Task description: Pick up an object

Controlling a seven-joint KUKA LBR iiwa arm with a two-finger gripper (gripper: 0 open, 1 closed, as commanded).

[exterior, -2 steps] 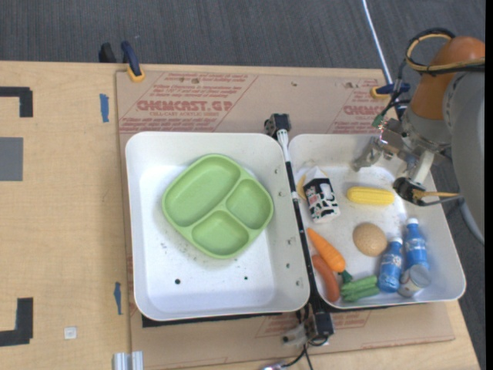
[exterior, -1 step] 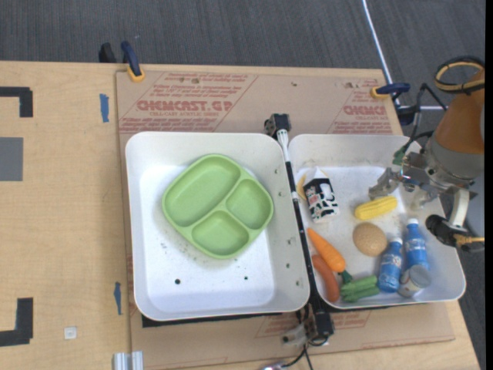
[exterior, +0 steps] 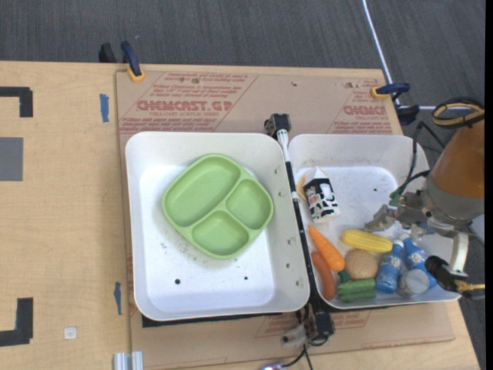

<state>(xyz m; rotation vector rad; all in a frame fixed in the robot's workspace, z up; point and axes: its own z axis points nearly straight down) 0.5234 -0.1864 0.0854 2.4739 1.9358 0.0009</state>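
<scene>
Right bin, gripper indistinct

Two white bins are sitting side by side. One green divided plate, two carrots, one corn cob, one potato, one cucumber, one cow-print carton, blue bottles count unclear.

Right bin contents, placed relative to gripper: corn cob lying flat just below-left; blue bottles clustered directly below; round potato beside them; carrot slanted further left; red pepper and green cucumber lowest; black-and-white carton well left, tilted.
</scene>
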